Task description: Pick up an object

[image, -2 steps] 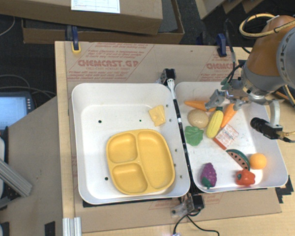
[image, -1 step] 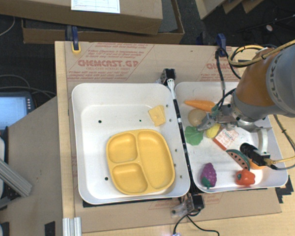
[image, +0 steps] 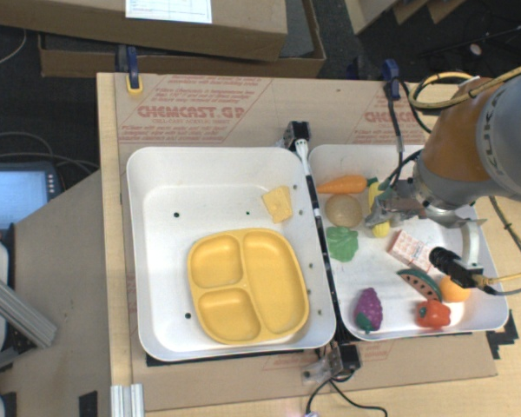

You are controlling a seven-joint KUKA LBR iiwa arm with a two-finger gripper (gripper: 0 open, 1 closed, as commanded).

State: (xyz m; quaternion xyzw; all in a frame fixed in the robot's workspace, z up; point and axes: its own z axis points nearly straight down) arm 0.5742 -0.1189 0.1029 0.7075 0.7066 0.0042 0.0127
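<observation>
1. Objects for picking lie crowded in the right bin [image: 495,320]: an orange carrot [image: 342,183], a tan round piece [image: 344,209], a green leafy piece [image: 341,243], a purple grape bunch [image: 368,309], a pink packet [image: 407,248], a red pepper [image: 432,314], and a small yellow piece [image: 380,228] just under the tool [image: 384,205].
2. Whether the tool is wide or narrow I cannot tell; the wrist hides it, and nothing is seen held.
3. Crowding is the main risk: the tan piece and carrot sit just beside the tool, so a descent could nudge them or catch two things at once.
4. Round, smooth toys may well roll or squirt out under a closing grip.
5. Near the divider, the tool could strike the bin wall.
6. The left bin [image: 156,172] holds a yellow divided tray [image: 246,284] and a yellow wedge [image: 278,203], well apart and unlikely to interfere.
</observation>
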